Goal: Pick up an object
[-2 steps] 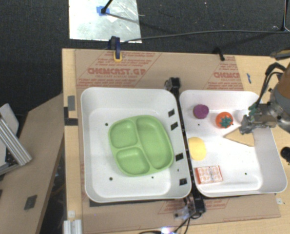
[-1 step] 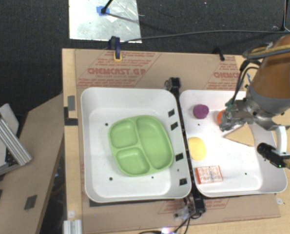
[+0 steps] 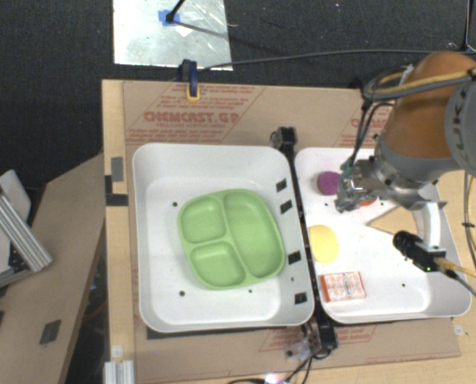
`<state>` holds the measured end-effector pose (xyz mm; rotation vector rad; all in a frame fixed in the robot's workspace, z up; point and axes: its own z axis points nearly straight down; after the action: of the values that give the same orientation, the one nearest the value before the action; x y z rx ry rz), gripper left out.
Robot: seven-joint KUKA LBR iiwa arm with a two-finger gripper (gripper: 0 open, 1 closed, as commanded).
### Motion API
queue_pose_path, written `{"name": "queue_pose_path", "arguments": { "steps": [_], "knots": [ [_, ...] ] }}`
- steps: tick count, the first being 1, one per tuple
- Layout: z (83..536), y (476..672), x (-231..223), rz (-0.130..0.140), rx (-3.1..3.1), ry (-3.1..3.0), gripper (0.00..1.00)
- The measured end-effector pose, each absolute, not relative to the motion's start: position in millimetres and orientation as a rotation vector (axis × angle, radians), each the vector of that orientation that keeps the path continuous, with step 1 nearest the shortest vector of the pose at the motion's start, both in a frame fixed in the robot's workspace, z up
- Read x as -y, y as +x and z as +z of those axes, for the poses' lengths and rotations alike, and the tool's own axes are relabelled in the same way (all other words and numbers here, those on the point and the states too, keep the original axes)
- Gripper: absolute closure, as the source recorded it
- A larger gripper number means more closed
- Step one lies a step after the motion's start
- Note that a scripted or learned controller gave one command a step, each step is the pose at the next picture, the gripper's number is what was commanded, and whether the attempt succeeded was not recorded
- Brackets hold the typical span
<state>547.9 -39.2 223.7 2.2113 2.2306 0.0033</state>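
Note:
The right white bin [image 3: 442,294] holds a small purple object [image 3: 327,183] at its back left, a yellow object [image 3: 323,242] near its left wall, and a flat pink-and-white packet [image 3: 343,286] toward the front. A bit of red [image 3: 369,203] peeks out beside the gripper. My gripper [image 3: 348,198] hangs low over the bin, just right of the purple object and above the yellow one. The grey and orange arm covers much of the bin's back right.
The left bin [image 3: 154,174] contains a green three-compartment tray [image 3: 230,237]. A black divider with clips [image 3: 295,222] runs between the bins. Cables trail at the right, and a black fitting [image 3: 414,249] hangs off the arm. Cardboard lies under both bins.

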Motion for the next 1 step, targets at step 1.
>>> {"name": "queue_pose_path", "arguments": {
  "steps": [1],
  "knots": [
    [232.4,559.0,-13.3,0.005,-2.232,2.21,1.0]
  ]
}}
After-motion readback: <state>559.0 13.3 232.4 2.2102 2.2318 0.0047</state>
